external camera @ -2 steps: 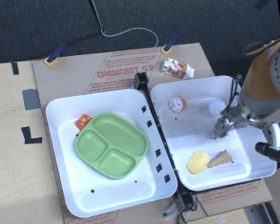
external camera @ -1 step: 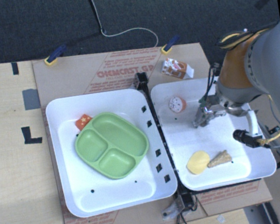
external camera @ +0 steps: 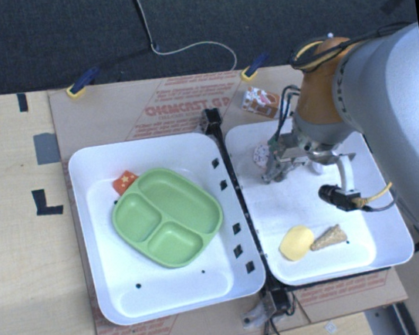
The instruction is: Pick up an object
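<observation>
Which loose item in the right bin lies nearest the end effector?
The small pale item at the bin's upper left, right beside the end effector; the yellow piece and tan wedge lie near the front.

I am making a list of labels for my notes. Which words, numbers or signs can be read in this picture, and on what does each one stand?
Red print on the cardboard sheet behind the bins: upside down and too blurred to read.
Small packet on the cardboard: red and white pattern, no legible text.
Black marks on the wooden bench: plain shapes, not letters.
Nothing else carries readable text.
</observation>
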Controlling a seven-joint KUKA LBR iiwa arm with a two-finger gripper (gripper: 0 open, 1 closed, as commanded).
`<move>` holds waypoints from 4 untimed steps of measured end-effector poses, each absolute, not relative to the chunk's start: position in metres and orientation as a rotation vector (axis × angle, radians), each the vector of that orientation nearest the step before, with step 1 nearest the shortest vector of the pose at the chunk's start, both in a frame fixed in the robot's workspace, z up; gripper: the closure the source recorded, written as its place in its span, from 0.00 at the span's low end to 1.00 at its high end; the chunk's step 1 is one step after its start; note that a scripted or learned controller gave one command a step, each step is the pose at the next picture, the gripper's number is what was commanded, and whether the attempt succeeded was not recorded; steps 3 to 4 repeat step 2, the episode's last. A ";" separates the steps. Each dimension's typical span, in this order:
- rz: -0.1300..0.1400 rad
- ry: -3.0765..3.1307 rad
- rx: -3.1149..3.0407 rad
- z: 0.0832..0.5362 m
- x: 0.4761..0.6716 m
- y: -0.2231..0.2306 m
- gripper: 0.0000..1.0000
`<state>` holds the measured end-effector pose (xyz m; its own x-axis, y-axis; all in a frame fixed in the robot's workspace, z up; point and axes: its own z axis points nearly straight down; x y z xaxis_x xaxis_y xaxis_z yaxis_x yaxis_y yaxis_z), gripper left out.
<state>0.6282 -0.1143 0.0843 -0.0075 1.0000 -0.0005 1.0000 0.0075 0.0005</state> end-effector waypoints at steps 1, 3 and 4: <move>0.012 2.230 2.209 0.191 0.593 -0.035 1.00; -0.002 2.225 2.220 0.184 0.592 -0.041 0.00; -0.002 2.225 2.220 0.184 0.592 -0.041 0.00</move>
